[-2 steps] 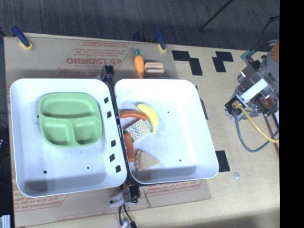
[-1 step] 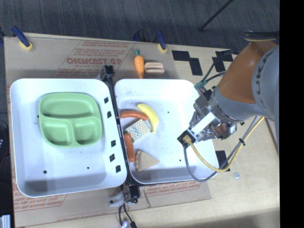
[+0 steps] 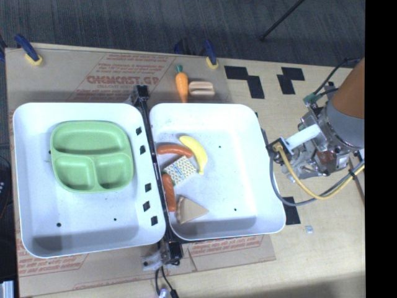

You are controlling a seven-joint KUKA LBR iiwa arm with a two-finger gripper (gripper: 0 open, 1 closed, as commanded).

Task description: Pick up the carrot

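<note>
The gripper sits off to the right of the right bin, over the bare bench. It is a jumble of metal bits and yellow wires, and I cannot tell if it is open or closed. It holds nothing that I can see.

The carrot is not in a bin at all. It lies on the cardboard behind the right bin, just past its back wall, with its green top pointing away. A small bun sits just beside it on the right.

In the right bin lie a banana, two sausages and a wedge of bread. The left bin holds a green tray.

To do this well, I think the arm must reach far across to the back. It should come down over the middle of the carrot and pinch its thin sides. It should keep away from the bun and the bin wall.
</note>
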